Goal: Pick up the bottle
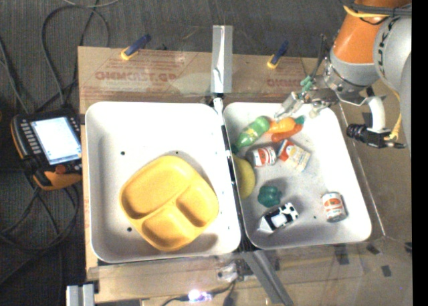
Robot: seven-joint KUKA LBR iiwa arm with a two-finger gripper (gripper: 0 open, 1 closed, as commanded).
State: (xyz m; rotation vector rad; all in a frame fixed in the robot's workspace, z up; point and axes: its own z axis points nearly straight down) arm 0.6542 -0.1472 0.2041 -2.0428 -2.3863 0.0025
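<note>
Cardboard lined the bench under two white bins. Within the right bin (358, 184), the green bottle (252, 131) lay near its far-left corner, touching an orange carrot toy (286, 126). Over that bin's far edge hovered the gripper (299, 101), seemingly open and holding nothing.

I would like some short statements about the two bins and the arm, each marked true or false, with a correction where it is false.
1. The yellow divided plate lies in the left bin. True.
2. The green bottle lies in the left bin. False: it lies in the right bin, near its far edge.
3. The gripper is above the far edge of the right bin. True.
4. The bottle is between the gripper's fingers. False: it lies in the bin, apart from the gripper.
5. The orange carrot lies beside the bottle. True.
</note>
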